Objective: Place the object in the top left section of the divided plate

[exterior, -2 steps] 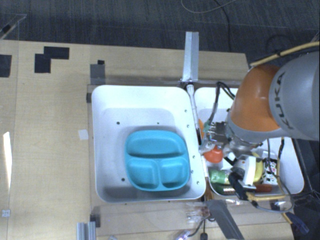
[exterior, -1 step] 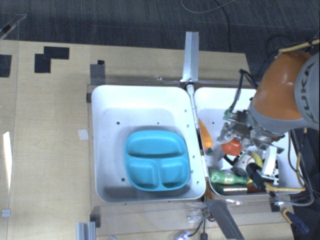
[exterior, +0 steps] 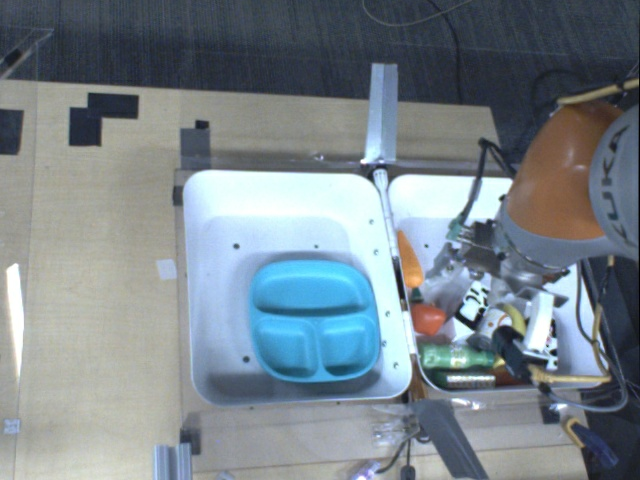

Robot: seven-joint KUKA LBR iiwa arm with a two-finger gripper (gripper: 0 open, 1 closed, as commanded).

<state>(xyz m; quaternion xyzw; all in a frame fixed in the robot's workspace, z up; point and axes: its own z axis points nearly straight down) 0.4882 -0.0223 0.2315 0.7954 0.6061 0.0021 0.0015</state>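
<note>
Two white bins sit side by side on a pale wooden bench (exterior: pixel 90 268). The left bin (exterior: pixel 215 208) holds one blue divided plate (exterior: pixel 315 320) with three sections, all bare. The right bin (exterior: pixel 440 196) holds a small heap: one orange carrot (exterior: pixel 408 258), one red tomato (exterior: pixel 429 319), one green bottle (exterior: pixel 455 357), one yellow piece (exterior: pixel 513 316), plus other items too jumbled to name. One grey arm (exterior: pixel 570 183) with an orange band reaches over that heap; its gripper (exterior: pixel 478 303) sits low among the items, and its state I cannot tell. Dark carpet lies beyond the bench, with one thin cable (exterior: pixel 440 8) looping across it
</note>
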